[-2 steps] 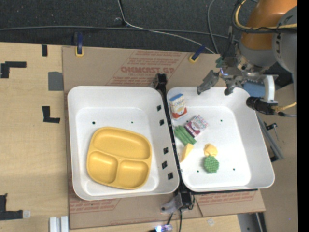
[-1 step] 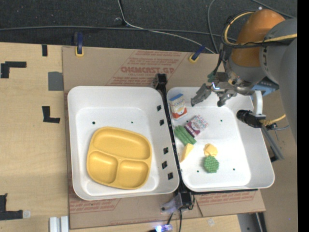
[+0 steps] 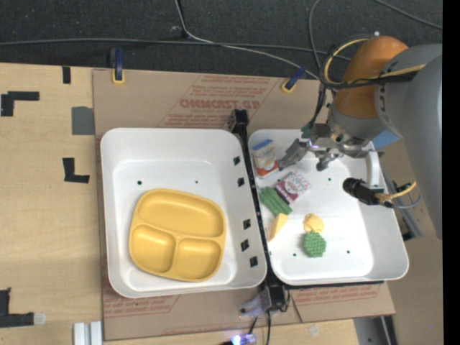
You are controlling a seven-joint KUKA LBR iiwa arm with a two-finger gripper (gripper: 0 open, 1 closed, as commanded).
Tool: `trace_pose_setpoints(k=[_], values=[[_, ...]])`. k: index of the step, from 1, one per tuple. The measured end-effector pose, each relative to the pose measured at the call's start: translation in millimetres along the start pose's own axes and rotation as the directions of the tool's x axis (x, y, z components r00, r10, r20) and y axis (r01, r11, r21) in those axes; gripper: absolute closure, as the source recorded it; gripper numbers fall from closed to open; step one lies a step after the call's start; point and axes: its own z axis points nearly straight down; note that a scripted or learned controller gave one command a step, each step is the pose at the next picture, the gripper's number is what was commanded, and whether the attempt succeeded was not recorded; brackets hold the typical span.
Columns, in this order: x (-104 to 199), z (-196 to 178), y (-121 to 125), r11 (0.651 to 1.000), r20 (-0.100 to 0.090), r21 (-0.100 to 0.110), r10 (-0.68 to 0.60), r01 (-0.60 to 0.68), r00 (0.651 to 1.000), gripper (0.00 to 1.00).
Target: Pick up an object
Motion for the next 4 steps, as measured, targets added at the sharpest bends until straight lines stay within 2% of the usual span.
trace_pose_setpoints(k=[1,2,4], values=[[0.7,53.5,-0.5,1.0,0.001,-0.003,-0.001,0.001,1.0,0.0],[1.6,40.5,0.3,1.0,0.0,-0.005,-0.002,0.002,1.0,1.0],[-6.4,-54.3,13.6,1.0,0.0,-0.01,-0.001,0.001,1.0,1.0]])
